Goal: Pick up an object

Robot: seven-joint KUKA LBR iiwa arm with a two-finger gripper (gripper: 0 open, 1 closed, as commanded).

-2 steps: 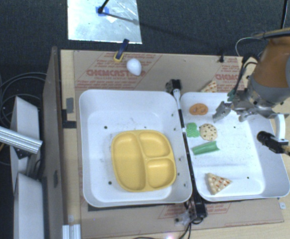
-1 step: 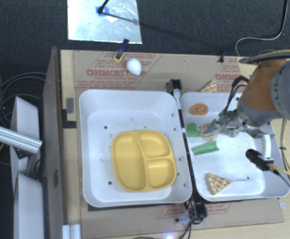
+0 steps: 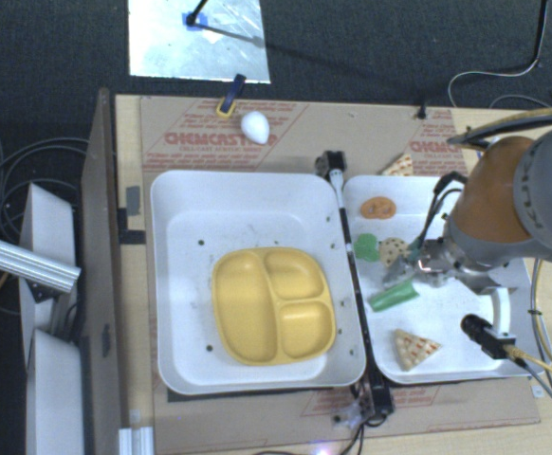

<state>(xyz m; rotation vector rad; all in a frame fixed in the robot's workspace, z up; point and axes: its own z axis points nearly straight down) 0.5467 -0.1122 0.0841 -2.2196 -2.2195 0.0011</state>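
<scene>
Hand (image 3: 411, 263) sits low in right shallow white bin (image 3: 451, 318), just above long green block (image 3: 393, 298); grip state cannot be told.

green stick (image 3: 393, 298) | lying tilted | right bin (image 3: 450, 326) (near its middle)

A grey arm (image 3: 504, 207) with an orange band covers the right side of the right bin (image 3: 442, 316), hiding that part of its floor, and is cut off at the picture's right edge. The gripper (image 3: 411, 263), over the bin's middle, is small and blurred; whether it touches the green bar (image 3: 393, 297) in the bin's middle cannot be told. A speckled round piece (image 3: 393, 250) there is partly hidden by it. Behind the bin's far rim, a tan triangle (image 3: 399, 166) is partly hidden.
</scene>
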